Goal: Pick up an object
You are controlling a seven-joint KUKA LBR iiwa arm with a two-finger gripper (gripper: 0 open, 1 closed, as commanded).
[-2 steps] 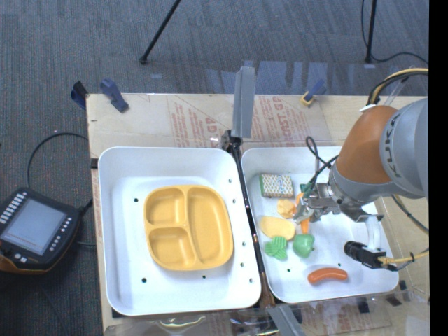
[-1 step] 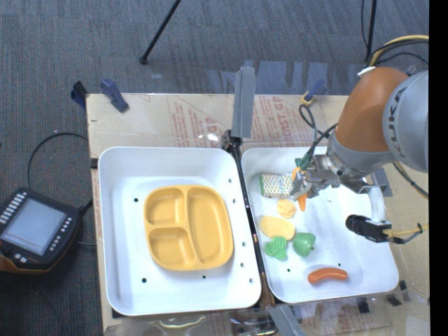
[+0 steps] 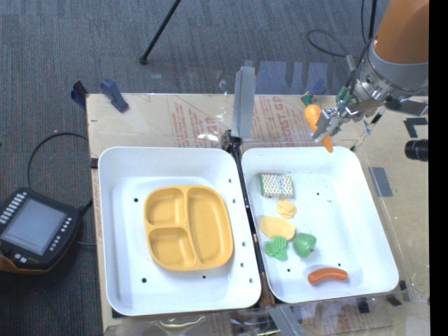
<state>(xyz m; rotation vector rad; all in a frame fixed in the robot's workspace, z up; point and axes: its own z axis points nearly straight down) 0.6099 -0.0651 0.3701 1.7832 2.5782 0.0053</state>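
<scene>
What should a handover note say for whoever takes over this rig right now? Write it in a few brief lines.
Tool: raised over the right bin's far rim, shut on an orange carrot-like toy.
In the right bin: patterned block, yellow pieces, two green toys, sausage.
Left bin: yellow divided plate.
Done: the pick looks made.
Left: confirm the hold.

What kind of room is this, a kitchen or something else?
Likely a robotics lab, not a kitchen: a robot arm over two white bins, toy food, and a control pendant on carpet.
</scene>
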